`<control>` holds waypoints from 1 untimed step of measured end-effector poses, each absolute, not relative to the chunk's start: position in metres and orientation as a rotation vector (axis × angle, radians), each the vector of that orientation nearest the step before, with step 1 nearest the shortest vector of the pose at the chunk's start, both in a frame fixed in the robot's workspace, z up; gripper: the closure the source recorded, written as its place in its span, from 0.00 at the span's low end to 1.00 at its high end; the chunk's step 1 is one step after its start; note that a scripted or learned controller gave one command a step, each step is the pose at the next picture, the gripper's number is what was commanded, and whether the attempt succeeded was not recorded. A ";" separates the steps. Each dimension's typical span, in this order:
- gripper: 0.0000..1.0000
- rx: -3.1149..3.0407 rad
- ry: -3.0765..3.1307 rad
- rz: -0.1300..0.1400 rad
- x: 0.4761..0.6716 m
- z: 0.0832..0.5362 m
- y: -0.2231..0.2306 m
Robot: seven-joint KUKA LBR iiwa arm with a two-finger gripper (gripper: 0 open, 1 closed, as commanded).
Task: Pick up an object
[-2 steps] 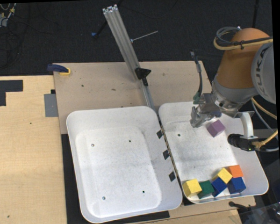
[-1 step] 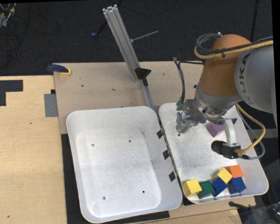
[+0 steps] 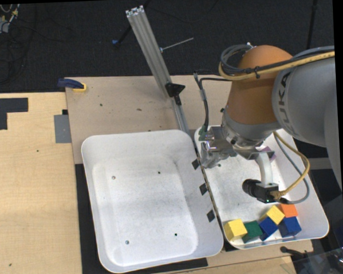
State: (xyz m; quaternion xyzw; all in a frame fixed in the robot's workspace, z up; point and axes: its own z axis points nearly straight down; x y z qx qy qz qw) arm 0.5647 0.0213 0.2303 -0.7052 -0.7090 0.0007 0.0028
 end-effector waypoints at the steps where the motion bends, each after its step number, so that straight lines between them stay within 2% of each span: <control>1: 1.00 -2.212 -2.222 0.005 0.551 0.236 0.072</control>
